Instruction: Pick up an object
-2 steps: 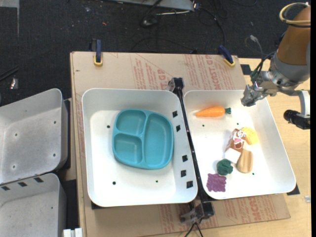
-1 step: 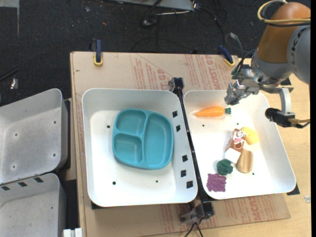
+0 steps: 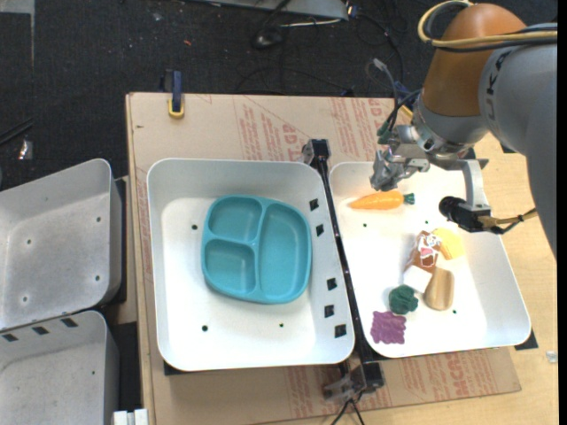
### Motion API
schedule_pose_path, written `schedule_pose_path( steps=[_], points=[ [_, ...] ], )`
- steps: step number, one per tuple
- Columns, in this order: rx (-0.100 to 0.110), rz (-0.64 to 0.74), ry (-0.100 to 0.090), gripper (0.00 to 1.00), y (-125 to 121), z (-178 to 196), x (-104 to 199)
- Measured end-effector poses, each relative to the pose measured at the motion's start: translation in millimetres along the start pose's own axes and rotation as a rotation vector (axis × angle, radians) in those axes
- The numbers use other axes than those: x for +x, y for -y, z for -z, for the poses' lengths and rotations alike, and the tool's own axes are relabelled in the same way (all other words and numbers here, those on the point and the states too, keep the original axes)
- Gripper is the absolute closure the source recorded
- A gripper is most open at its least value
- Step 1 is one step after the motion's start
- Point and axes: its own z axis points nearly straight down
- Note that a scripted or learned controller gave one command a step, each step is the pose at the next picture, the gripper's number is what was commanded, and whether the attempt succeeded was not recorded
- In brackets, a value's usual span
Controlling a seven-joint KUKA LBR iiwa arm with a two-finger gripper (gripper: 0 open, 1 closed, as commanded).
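Camera view: my gripper (image 3: pixel 387 177) poised at the upper left of the right bin (image 3: pixel 509 277), directly above the carrot (image 3: pixel 377 202).

The carrot lies flat on the bin floor, long axis running left to right in this view, green stem end toward the right; it sits just below my fingertips, close under them but not between them. Whether my jaws stand apart or together I cannot tell from this angle. The other small items cluster well apart, toward the bin's lower middle. The teal divided tray (image 3: pixel 257 248) rests in the left bin (image 3: pixel 168 237).
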Motion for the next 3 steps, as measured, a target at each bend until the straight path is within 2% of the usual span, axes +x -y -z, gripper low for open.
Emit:
schedule_pose_path(
  steps=[1, 3],
  points=[
    [-0.002, -0.001, 0.001, 1.00, -9.1, 5.6, 51.5],
    [-0.003, 0.000, 0.000, 1.00, 1.1, 31.7, 160.6]
  ],
)
